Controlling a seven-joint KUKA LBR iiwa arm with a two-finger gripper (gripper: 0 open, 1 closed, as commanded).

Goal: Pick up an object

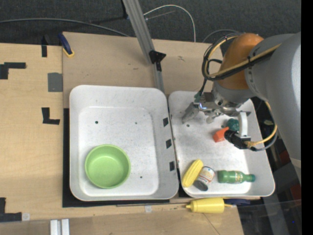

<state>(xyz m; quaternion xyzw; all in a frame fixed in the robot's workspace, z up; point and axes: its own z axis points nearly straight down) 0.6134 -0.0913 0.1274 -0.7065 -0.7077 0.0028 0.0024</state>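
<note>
My gripper (pixel 191 112) hangs over the upper part of the right bin (pixel 183 146), near its left wall, and I cannot tell from this slanted view how it stands, because the metal parts there are small and blur together. Nothing is seen in it, so I judge I am in the approach step, before any grasp. The things I could take all lie in this right bin: an orange-red piece (pixel 219 135) just beside my wrist with a small green thing (pixel 233 125) touching it, and along the lower wall a yellow corn cob (pixel 192 173), a small can (pixel 205 176) touching the cob, and a green bottle (pixel 234 177) lying on its side just beside the can. The left bin (pixel 117 99) holds a green bowl (pixel 107 166) in its lower corner, well apart from me. A yellow bottle (pixel 208 205) lies outside on the surface (pixel 107 58), below the right bin. Under my gripper the floor looks bare, so the next move calls for going first over one thing, perhaps the orange-red piece as the nearest, and only then lowering around it.
</note>
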